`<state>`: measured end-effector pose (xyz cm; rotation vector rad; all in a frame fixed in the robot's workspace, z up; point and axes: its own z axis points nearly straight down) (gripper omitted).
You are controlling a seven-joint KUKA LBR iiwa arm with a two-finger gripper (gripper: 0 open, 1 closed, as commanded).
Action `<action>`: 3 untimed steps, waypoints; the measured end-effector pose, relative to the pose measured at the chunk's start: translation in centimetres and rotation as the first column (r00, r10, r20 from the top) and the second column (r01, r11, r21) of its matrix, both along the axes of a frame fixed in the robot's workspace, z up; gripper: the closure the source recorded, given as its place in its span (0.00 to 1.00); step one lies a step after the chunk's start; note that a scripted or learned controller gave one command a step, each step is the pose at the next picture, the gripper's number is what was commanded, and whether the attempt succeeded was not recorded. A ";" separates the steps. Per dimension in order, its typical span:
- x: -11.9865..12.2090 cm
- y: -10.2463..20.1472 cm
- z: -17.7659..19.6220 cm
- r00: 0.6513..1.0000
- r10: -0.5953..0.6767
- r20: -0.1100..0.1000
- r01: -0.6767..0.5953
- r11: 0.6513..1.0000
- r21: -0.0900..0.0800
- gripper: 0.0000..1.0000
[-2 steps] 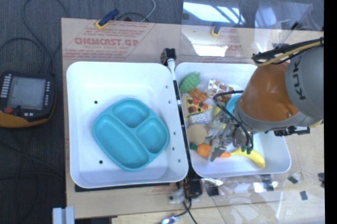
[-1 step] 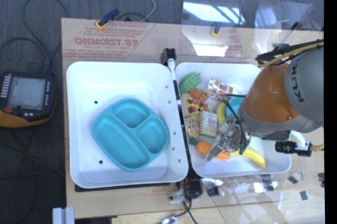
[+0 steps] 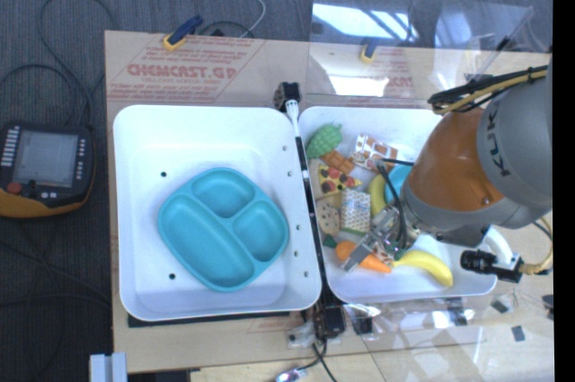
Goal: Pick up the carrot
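Note:
The orange carrot [image 3: 359, 257] lies near the front of the right bin [image 3: 467, 286], between a tan block and a yellow banana [image 3: 428, 266]. My gripper [image 3: 388, 236] hangs low over the toy pile, just above and to the right of the carrot. The grey arm with its orange band [image 3: 454, 169] covers the right half of that bin and hides what lies under it.
The right bin holds several toys: a green bumpy fruit [image 3: 324, 138], a pizza slice [image 3: 339, 175], a waffle-like block [image 3: 356, 209] and a small box [image 3: 372, 149]. The left bin [image 3: 144, 137] carries a blue divided plate [image 3: 223, 227]. A teach pendant [image 3: 43, 166] lies off the bench at left.

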<state>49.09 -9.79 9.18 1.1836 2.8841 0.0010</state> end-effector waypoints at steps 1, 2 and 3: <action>0.0 0.2 -0.1 0.969 -0.246 -0.003 0.246 0.969 0.014 0.00; 0.2 0.1 1.0 0.969 -0.245 0.001 0.245 0.969 0.012 1.00; -0.6 4.8 9.2 0.844 -0.536 -0.021 0.536 0.844 0.007 1.00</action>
